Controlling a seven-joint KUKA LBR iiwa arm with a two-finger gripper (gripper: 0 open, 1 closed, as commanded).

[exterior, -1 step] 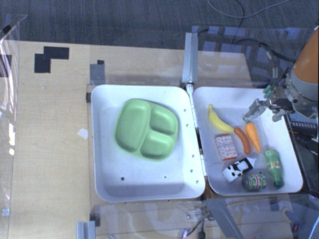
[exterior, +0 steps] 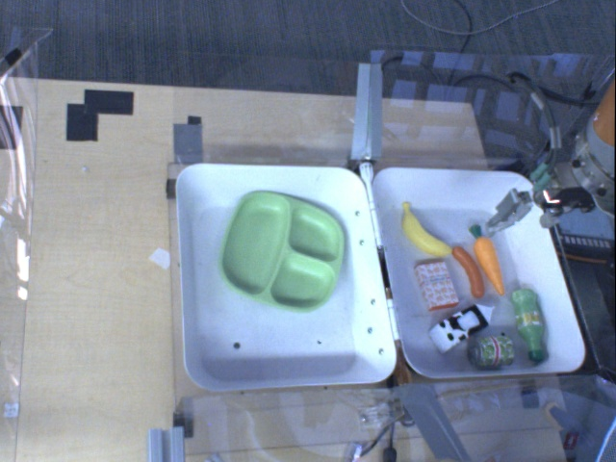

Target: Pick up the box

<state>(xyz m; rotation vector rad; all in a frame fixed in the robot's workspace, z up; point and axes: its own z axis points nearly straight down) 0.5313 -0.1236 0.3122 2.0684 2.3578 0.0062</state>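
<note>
Right bin (exterior: pixel 568 287) holds the clutter; left bin (exterior: pixel 197 287) holds a green tray (exterior: pixel 284 248) with three wells, sitting about mid-floor.

Box (exterior: pixel 436 284): small, flat, orange-red speckled face up, lying on the right bin's floor left of centre. Long axis runs roughly up-down in the view, tipped a little so the far end leans left. No clear front or back to it (print too small to read).

Neighbours: banana (exterior: pixel 424 234) just beyond the box's far end; sausage (exterior: pixel 470 270) just to its right, close but seemingly apart; carrot (exterior: pixel 489 263) beside the sausage. Black-and-white cow toy (exterior: pixel 457 329) just past the near end, then a can (exterior: pixel 492 350) and a green bottle (exterior: pixel 528 325) toward the near right corner. Items look scattered loosely, not arranged, likely dumped in as grasp targets.

Gripper (exterior: pixel 510 210) hangs over the far right part of the right bin, above the carrot's leaf end, well apart from the box. One pale finger shows, slanting down-left; whether spread or closed, cannot tell. Nothing seen in it.

Judgement: box lies flat, so a grip across its short width suits best, though the sausage crowds the right side.
</note>
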